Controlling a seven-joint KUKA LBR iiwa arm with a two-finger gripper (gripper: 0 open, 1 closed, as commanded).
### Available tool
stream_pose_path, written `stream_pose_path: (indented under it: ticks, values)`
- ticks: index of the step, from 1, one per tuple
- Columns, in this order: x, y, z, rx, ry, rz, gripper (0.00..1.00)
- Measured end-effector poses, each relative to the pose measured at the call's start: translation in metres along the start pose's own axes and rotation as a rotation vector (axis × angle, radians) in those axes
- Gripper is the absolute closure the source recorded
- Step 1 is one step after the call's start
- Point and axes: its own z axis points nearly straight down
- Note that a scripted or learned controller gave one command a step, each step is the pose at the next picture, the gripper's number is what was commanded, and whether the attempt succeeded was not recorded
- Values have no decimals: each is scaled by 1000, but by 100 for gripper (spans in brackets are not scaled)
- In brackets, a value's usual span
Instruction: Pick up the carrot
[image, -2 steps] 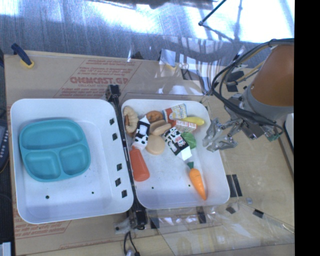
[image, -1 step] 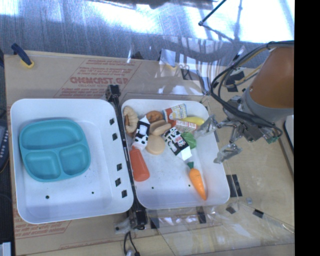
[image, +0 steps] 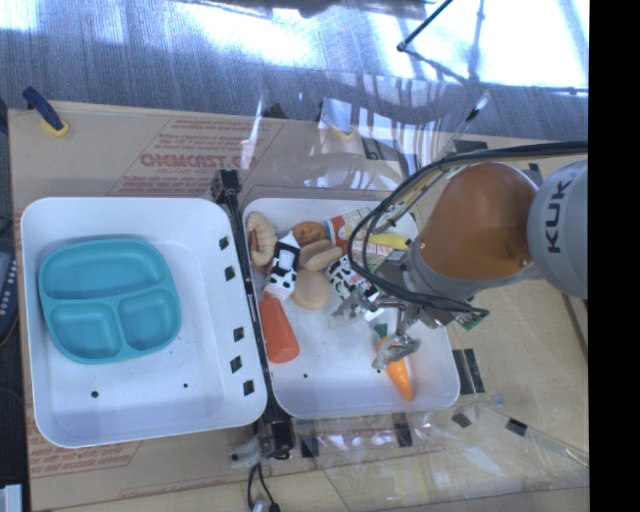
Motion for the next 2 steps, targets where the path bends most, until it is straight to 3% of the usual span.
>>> stream_pose_path:
  ticks: [1,2]
  values:
    - [52,-4,49,7,-2,-72,0]
    - [47,-4,38,9,-6,-82,100]
